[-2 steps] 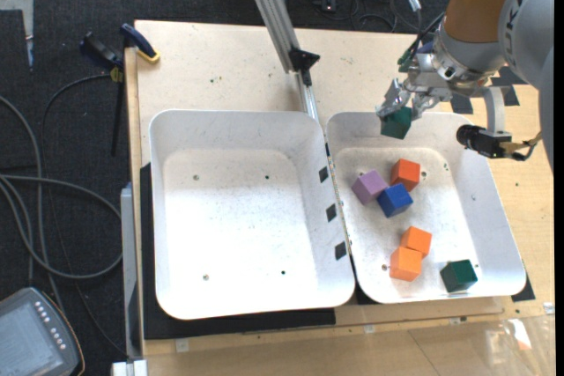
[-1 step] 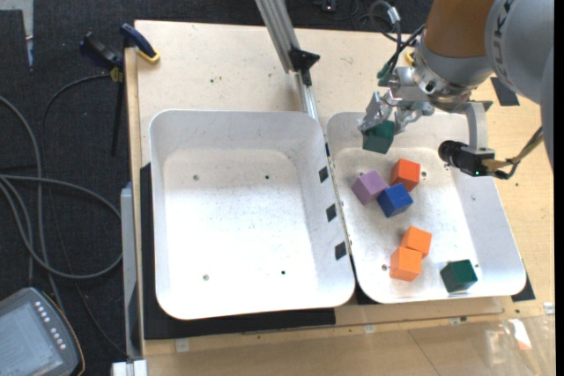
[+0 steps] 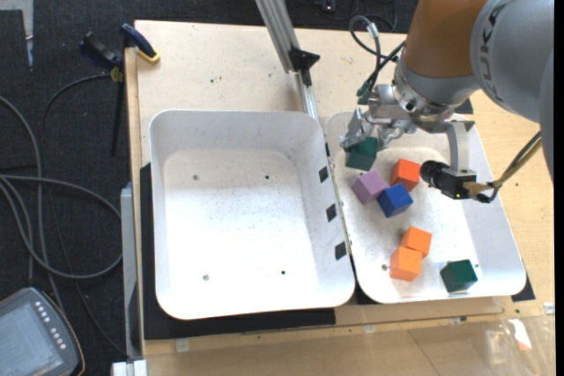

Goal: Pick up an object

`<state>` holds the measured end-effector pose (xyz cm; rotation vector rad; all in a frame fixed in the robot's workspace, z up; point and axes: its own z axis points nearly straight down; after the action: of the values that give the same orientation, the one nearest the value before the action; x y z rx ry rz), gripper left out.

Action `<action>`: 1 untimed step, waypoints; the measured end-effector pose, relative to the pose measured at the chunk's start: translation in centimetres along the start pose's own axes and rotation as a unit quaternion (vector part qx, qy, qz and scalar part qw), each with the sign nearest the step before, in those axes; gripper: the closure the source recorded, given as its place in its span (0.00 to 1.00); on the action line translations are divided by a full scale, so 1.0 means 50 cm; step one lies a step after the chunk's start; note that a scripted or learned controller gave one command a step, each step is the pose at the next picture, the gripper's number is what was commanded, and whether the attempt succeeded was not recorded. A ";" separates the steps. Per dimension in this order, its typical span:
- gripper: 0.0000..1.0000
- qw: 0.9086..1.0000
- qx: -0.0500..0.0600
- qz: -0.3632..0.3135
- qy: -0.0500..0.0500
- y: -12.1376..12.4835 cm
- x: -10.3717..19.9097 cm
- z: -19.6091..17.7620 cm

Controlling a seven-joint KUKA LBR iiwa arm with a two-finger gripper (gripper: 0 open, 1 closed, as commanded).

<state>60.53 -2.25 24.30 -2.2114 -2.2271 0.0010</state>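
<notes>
While the arm reaches in from the right:
Gripper (image 3: 359,136): over the right bin's (image 3: 502,264) upper left, closed on the dark green cube (image 3: 360,156).
Nearby: purple cube (image 3: 369,186), blue cube (image 3: 395,200), orange cube (image 3: 405,173).
Lower down: two orange cubes (image 3: 411,253), a green cube (image 3: 458,275).
Left bin (image 3: 167,189): beside it on the surface (image 3: 220,57).

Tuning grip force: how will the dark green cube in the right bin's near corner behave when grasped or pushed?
The green cube looks rigid with flat faces, so it should slide rather than roll. It seems small and probably light. Sitting close to the bin's wall, a push may jam it there.
</notes>
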 end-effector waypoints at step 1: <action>1.00 1.000 0.000 -0.001 0.000 -0.043 0.095 -0.015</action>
<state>58.35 2.51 25.08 -2.2104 -2.2283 -0.0004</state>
